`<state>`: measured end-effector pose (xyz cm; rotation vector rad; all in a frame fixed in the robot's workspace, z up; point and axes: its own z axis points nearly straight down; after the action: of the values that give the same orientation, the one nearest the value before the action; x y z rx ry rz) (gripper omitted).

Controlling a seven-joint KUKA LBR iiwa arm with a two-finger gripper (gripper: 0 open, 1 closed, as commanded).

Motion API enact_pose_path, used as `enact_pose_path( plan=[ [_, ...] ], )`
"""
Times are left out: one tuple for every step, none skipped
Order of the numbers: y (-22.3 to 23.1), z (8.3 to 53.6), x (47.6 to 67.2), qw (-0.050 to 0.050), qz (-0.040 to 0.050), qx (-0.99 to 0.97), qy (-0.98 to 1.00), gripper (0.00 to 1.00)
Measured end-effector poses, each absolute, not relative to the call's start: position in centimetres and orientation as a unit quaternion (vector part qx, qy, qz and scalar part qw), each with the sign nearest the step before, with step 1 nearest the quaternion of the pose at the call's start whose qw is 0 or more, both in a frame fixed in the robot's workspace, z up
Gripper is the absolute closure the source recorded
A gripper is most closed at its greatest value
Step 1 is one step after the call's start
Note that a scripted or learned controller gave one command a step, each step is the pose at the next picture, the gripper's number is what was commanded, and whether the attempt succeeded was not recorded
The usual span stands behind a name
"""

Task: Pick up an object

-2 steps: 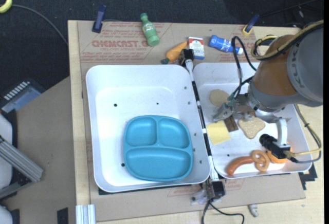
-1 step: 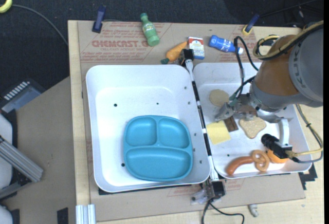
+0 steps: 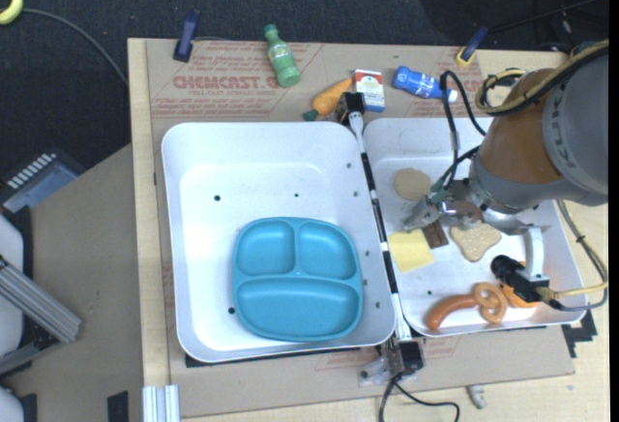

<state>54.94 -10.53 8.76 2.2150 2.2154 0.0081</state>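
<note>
Right bin (image 3: 571,246) | jaws (image 3: 432,217): state unclear | one cheese slice (image 3: 410,252) | one pretzel (image 3: 487,302)

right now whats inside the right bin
In the right bin: a tan round piece, a yellow block, a toast-shaped piece, a pretzel and an orange sausage shape. The arm covers the bin's far right part, so anything beneath it is hidden.

Tray (image 3: 296,279) in left bin (image 3: 193,168)
</note>
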Motion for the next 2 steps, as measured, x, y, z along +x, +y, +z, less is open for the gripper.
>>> enact_pose_path(
  plan=[
    [-9.7, 8.7, 54.9, 0.004, 0.0015, 0.707, 0.707, 0.0],
    [-10.1, 8.7, 56.1, 0.002, 0.0014, 0.707, 0.707, 0.0]
  ],
)
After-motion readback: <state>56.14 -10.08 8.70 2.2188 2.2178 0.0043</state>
